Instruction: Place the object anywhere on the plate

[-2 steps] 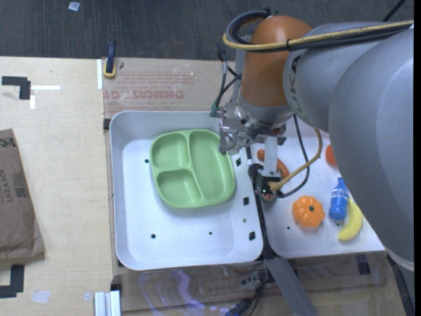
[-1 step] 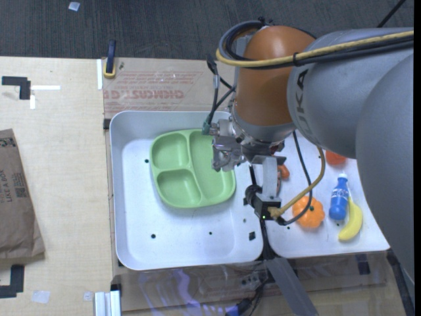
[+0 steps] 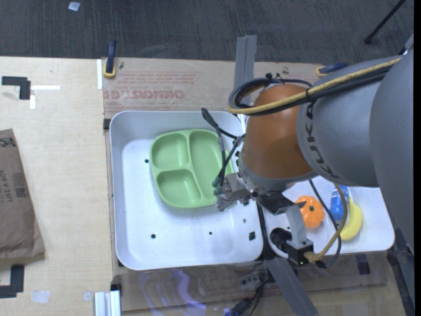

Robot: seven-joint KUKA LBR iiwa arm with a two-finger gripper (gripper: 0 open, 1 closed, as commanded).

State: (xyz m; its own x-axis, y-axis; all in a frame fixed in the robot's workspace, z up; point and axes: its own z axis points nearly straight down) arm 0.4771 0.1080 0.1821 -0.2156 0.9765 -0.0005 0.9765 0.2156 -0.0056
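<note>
Camera view: arm (image 3: 329, 130) over bins, hiding orange (image 3: 312, 212), banana (image 3: 352, 221).

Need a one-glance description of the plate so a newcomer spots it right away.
Look at the left white bin. In its upper half lies the plate, pale green and split into three compartments. It is the only green thing on the bench; the orange and banana sit in the other bin.
</note>
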